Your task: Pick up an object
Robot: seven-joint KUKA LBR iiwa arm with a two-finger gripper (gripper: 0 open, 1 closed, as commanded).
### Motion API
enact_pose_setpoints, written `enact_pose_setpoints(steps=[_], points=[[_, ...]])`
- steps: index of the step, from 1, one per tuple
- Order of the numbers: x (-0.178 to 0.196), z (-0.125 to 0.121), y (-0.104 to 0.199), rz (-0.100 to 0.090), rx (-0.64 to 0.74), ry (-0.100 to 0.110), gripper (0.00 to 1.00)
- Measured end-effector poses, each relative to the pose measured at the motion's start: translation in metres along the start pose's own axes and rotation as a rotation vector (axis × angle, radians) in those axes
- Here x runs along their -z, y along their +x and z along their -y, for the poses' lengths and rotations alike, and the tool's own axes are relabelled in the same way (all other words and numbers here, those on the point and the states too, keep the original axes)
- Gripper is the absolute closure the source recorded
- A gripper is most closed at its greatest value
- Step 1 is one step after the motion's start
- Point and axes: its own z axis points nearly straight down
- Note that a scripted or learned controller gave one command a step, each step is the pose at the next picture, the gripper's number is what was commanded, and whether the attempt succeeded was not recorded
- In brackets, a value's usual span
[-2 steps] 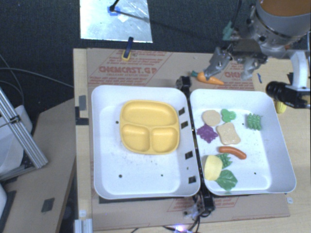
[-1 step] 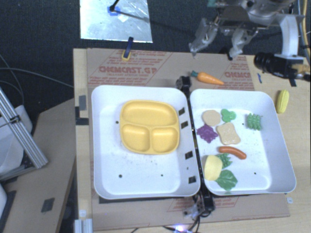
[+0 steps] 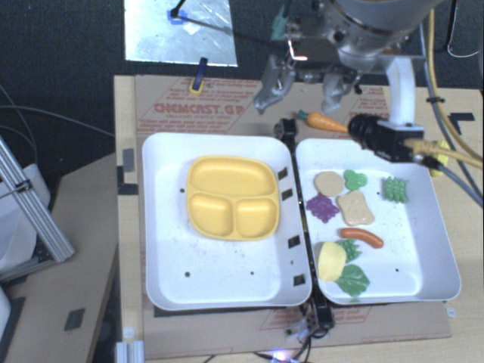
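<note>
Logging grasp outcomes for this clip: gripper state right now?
Gripper: open, holding nothing, raised above the far edge of the bins.

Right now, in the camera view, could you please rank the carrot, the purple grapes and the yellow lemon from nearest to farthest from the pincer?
The pincer hangs above the bins' far edge.
1. Carrot: on the cardboard behind the right bin.
2. Purple grapes: right bin, left-middle.
3. Yellow lemon: right bin, near edge.

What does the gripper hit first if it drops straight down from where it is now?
Probably the carrot or the bench beside it, behind the bins. The open gripper hangs above the rear rim of the right bin, but depth is hard to judge.
</note>
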Motion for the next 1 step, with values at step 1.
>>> enact_pose_setpoints(steps=[1], points=[[-0.0002, 0.0166, 0.0542, 0.000, -0.001, 0.000, 0.00]])
